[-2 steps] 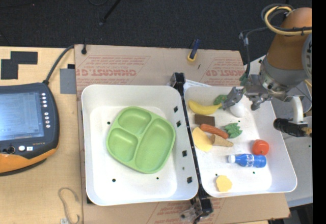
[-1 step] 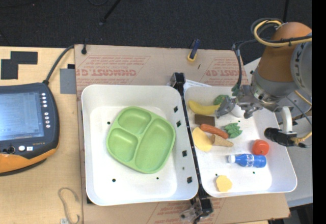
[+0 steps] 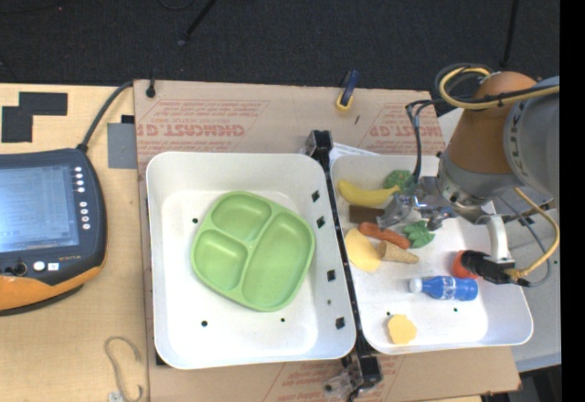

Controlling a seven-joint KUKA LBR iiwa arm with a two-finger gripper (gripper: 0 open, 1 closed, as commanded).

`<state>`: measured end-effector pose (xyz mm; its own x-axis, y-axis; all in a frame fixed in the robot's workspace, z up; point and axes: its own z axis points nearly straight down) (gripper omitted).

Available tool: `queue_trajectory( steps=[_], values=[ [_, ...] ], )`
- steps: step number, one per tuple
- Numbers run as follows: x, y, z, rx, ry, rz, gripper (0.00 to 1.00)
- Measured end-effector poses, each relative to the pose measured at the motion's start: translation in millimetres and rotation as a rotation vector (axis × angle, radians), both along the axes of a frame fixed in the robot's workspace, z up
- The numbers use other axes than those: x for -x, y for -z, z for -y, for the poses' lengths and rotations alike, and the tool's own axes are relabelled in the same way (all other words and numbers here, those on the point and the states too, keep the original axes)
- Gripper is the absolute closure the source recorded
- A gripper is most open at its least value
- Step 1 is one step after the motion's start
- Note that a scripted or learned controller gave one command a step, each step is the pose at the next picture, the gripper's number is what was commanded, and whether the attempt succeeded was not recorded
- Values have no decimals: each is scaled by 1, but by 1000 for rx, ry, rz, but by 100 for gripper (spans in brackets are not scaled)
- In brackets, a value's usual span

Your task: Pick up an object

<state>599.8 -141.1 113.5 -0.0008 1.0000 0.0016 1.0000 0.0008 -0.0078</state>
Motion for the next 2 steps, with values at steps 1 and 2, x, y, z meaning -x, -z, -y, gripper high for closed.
queue_trajectory(
  steps=[1,2],
  values=[
    [-6,18,-1,5,1,24,0],
    [-7,6,1,8,4,27,100]
  ],
)
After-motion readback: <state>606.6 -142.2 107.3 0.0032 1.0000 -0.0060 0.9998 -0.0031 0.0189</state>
